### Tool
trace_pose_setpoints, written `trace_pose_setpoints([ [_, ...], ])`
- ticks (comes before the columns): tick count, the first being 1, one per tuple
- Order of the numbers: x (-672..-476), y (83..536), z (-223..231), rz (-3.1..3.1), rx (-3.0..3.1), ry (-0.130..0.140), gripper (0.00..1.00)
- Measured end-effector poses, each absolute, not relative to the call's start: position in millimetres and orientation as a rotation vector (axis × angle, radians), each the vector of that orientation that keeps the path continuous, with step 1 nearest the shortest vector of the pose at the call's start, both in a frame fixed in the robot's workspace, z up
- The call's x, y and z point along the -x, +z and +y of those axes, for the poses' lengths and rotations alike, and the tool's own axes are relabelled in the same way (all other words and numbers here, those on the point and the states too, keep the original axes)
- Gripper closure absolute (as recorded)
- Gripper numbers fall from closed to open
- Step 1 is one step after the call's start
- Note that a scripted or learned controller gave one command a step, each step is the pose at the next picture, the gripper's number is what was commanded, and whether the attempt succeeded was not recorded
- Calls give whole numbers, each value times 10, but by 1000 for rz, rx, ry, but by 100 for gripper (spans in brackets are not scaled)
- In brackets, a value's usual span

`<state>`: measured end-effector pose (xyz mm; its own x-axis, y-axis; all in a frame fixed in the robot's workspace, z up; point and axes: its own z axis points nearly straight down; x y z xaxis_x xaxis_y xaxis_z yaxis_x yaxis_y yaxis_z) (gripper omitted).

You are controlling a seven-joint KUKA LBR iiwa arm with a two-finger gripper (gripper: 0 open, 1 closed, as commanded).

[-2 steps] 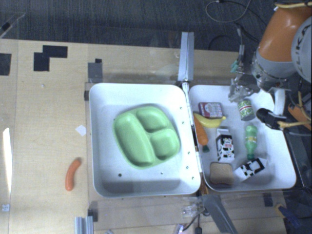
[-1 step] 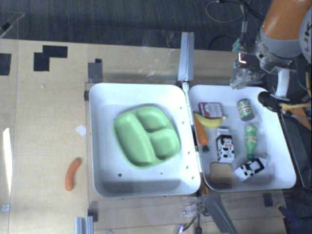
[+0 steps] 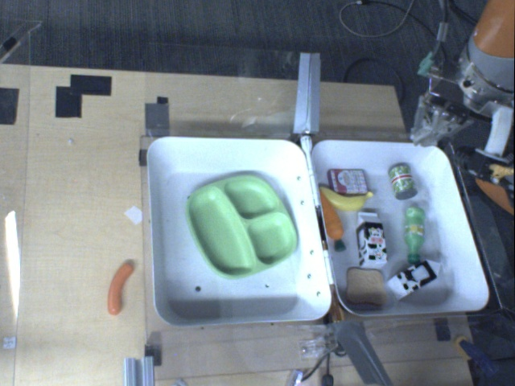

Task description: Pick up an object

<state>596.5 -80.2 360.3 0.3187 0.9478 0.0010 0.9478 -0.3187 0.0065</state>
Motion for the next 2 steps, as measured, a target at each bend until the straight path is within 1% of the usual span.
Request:
trace_pose_setpoints([
  [1,-6490,3775,-509,2082,-2346,6,100],
  [2,-6692,2382,-738,2073,-2359,2,100],
])
